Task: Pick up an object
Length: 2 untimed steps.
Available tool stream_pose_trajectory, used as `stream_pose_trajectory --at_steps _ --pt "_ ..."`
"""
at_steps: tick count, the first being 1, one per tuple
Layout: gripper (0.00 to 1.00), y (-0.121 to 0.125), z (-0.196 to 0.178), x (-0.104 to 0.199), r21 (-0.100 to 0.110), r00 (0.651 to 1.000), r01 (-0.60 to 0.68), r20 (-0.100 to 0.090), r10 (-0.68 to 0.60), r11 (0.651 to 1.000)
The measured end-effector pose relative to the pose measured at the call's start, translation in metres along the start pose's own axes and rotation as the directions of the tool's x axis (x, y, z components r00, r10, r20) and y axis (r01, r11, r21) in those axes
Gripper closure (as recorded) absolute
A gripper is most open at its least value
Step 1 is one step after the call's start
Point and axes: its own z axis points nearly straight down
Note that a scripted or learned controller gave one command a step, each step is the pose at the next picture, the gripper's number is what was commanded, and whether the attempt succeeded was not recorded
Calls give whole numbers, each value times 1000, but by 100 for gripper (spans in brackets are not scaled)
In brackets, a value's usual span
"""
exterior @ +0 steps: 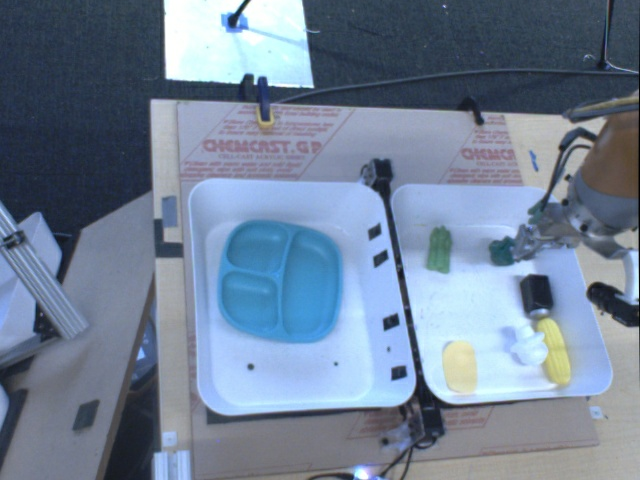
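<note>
Gripper (512, 248) hangs at three o'clock over the right white bin (596, 373), touching a small dark-green object (500, 253); whether it holds it I cannot tell. Going left to right: blue divided plastic plate (280, 280) in the left bin, light-green ridged toy (439, 249), pale yellow oval (460, 365), black cylinder (536, 293), yellow corn cob (555, 349). Centre on the green piece, descend straight, and avoid the bin wall.
</note>
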Motion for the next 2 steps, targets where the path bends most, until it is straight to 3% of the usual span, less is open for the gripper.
stream_pose_trajectory --at_steps 1,2 --pt "100 11 -50 -3 0 1000 1 1 -1 1000" --pt "100 6 -96 -3 0 1000 1 0 -1 1000"
